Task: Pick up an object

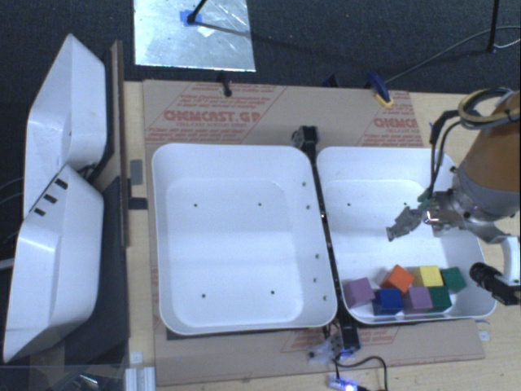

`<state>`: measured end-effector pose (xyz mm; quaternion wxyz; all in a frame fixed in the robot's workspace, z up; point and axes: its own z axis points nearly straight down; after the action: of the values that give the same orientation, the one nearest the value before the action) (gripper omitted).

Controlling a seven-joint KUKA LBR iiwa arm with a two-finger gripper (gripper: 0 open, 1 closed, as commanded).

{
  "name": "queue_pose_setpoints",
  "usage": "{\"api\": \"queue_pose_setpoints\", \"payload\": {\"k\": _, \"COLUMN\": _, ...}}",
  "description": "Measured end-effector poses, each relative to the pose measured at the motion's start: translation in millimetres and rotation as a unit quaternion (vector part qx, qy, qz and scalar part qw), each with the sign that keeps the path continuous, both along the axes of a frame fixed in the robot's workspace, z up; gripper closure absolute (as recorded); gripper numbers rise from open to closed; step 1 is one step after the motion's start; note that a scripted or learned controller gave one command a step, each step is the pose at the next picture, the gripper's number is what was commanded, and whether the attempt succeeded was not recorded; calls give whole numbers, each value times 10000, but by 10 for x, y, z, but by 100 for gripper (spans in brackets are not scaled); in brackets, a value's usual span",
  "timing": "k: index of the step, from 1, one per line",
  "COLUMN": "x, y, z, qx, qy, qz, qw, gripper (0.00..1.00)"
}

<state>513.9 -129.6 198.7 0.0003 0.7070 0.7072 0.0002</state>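
Camera view: 2 shallow white bins are seen from above at a slant, set side by side on a cardboard sheet [244, 108] printed with red lettering.
Left bin: the left bin [175, 243] is seen as a plain white tray with a few small dark dots on its floor.
Right bin: the right bin [358, 190] is seen touching the left bin along a dark seam, and a group of small blocks is held in its near corner.
Blocks: an orange block [399, 278], a yellow block [430, 276] and a green block [453, 279] are seen in a back row; a purple block [358, 290], a blue block [388, 300], a second purple block [418, 299] and a dark green block [440, 300] are seen in front, against the near wall.
Packing: the blocks are packed close together, most of them touching a neighbour.
Arm: the arm [491, 165] is seen reaching in from the right, its orange band above the wrist.
Gripper: the gripper [400, 226] is seen over the middle of the right bin, pointing left, above and apart from the blocks.
Gripper state: whether the gripper is parted or closed cannot be told from the view; nothing is seen held in it.
Surroundings: a shiny metal sheet [194, 24] is seen beyond the cardboard, and 2 white moulded covers [57, 218] are seen stacked at the far left.
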Motion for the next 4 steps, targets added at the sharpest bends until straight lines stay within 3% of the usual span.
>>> {"api": "queue_pose_setpoints", "payload": {"k": 1, "x": 768, "y": -247, "z": 236, "qx": -5, "qy": -13, "qz": 4, "qw": 10000, "gripper": 0}}
{"api": "queue_pose_setpoints", "payload": {"k": 2, "x": 1227, "y": -55, "z": 1490, "qx": -7, "qy": -55, "qz": 16, "qw": 10000, "gripper": 0}}
{"api": "queue_pose_setpoints", "payload": {"k": 3, "x": 1428, "y": -277, "z": 3328, "qx": -11, "qy": -45, "qz": 0, "qw": 10000, "gripper": 0}}
{"api": "queue_pose_setpoints", "payload": {"k": 4, "x": 1436, "y": -269, "z": 3277, "qx": -1, "qy": -2, "qz": 5, "qw": 10000, "gripper": 0}}
